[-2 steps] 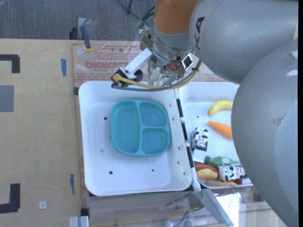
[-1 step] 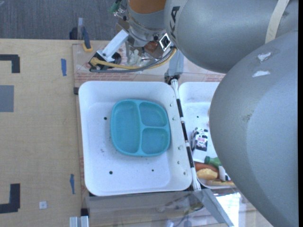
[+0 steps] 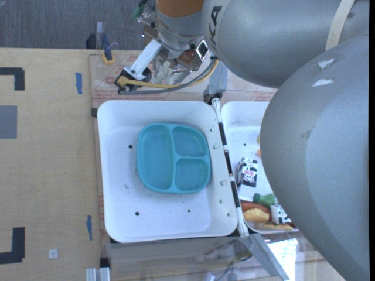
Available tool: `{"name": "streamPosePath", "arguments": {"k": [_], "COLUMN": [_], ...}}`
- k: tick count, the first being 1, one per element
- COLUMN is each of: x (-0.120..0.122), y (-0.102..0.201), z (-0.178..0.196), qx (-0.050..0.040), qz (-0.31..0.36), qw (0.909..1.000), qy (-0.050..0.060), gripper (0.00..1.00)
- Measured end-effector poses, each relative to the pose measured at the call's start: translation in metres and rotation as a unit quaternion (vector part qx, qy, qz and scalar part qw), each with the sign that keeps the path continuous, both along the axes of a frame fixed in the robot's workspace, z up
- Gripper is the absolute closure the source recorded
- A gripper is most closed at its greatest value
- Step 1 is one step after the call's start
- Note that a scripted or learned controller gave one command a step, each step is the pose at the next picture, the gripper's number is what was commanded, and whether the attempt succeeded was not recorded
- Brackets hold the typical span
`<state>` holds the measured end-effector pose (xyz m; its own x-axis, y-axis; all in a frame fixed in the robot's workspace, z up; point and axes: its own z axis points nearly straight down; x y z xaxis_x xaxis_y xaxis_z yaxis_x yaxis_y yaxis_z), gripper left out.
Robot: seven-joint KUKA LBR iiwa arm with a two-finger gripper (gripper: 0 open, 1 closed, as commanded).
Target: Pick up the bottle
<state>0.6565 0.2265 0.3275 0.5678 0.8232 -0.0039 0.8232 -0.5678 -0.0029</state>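
arm (image 3: 293, 69): 1, grey, orange band near the top, fills the right side and covers most of the right bin
gripper (image 3: 153, 69): above the far rim of the left bin, over the desk strip; cables and white parts around it; can't tell how far open, nothing visibly held
bins: 2, white, shallow, side by side; left bin (image 3: 117, 215) in full view, right bin (image 3: 240, 127) mostly under the arm
tray (image 3: 173, 157): 1, teal, 3 compartments, lies flat in the middle of the left bin, well apart from the gripper
bottle: can't single it out; small cluster of items (image 3: 263, 206) sits in the right bin's near corner, just beside the divider
cluster contents: 1 black-and-white piece, 1 green piece, 1 red/orange piece, 1 yellowish piece, partly hidden by the arm
desk (image 3: 47, 157): light wood panel left of the bins, black corner marks, 3 blue tape bits, 1 grey square patch
clamp (image 3: 105, 45): 1, blue/yellow, at the desk's far edge
floor (image 3: 58, 10): grey carpet along the top
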Motion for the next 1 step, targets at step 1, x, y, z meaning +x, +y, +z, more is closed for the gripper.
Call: {"name": "streamPosePath", "arguments": {"k": [1], "x": [0.0087], "y": [0.0002], "z": [0.0352], "qx": [0.0001], "qz": [0.003], "qw": [1.0000], "qy": [-0.001], "gripper": [1.00]}}
